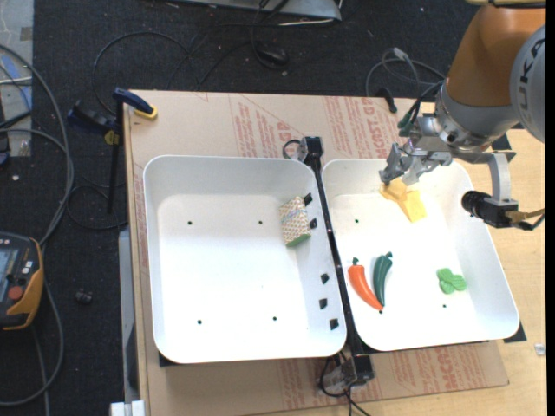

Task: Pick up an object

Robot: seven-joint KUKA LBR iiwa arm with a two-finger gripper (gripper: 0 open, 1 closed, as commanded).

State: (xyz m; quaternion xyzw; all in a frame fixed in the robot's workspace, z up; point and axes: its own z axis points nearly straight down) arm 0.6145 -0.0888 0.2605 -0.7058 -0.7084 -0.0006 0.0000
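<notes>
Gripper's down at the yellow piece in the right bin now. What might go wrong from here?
1. The gripper sits over only the far end of the yellow piece, so an end-on grip may let it tip or slip out.
2. That spot is near the right bin's far wall; the jaws might push the piece against it.
3. The pattern-wrapped item in the left bin is out of the way.

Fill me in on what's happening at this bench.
A KUKA arm reaches in from the right, its gripper down at a yellow piece in the right bin. The fingers meet the piece's top end, but whether they grip it is unclear. An orange pepper, a dark green pepper and a green piece lie nearer the front. A patterned item sits in the left bin.
</notes>
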